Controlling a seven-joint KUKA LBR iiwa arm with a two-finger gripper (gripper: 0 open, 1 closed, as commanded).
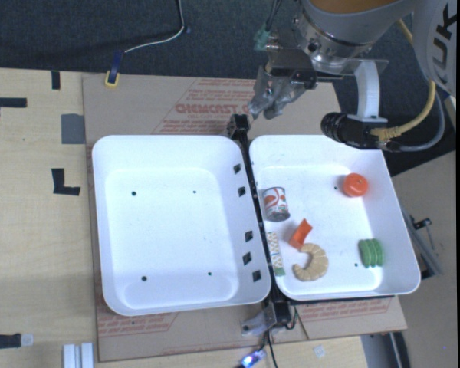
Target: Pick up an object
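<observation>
my gripper (270, 104) hangs high over the far rim of the right bin (333, 153), holding nothing; can't tell its finger state from this angle. candidates all sit in the right bin: small can (276, 204) by the divider, orange ball (356, 185), orange wedge (300, 233), tan croissant-shaped toy (312, 262), green ridged piece (371, 252), a patterned strip (274, 253) along the inner wall. left bin (107, 159) has no pickables. best bet i think: the ball or croissant, apart from neighbours. centre above first, descend straight, avoid the wall-hugging strip.
</observation>
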